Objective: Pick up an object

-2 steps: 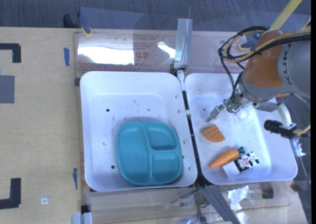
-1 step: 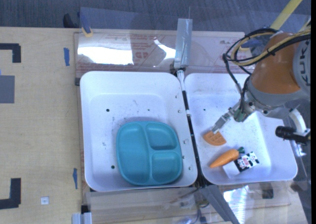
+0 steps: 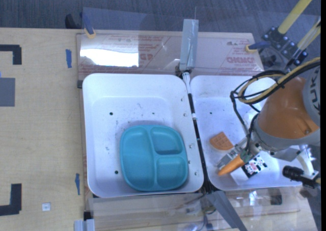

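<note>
An orange carrot-shaped object lies near the front of the right bin. A tan, toast-like piece rests just behind it. My gripper reaches in from the right and sits low, right over the carrot-shaped object's right end. Whether it touches that object is unclear. A small black and white item shows just right of the gripper, partly under the arm. The arm's orange band hides much of the right bin's right half.
The left bin holds a teal divided plate toward its front. A ridge separates the two bins. Black cables loop above the wrist. Clear panels stand behind the bins.
</note>
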Controlling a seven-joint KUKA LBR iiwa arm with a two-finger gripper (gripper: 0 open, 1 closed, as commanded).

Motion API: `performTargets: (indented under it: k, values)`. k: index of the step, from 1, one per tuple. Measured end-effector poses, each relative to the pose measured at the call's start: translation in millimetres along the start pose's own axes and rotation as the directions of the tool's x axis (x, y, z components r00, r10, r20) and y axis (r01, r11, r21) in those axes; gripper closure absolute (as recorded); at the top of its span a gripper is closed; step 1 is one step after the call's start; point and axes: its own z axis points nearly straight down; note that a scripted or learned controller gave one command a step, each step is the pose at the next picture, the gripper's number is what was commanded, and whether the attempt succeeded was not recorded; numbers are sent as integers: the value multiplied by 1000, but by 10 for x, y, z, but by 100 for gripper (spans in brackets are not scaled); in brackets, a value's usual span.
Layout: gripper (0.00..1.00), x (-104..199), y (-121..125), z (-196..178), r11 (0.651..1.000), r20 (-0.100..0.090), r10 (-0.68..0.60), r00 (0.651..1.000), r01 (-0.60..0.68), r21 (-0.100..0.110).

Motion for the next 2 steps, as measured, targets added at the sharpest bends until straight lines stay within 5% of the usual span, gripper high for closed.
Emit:
performTargets:
  k: [1, 2]
  values:
    - [100, -16, 25, -100, 1000, 5, -1, 1000, 1, -6]
    - [100, -62, 58, -1, 946, -5, 325, 946, -325, 4]
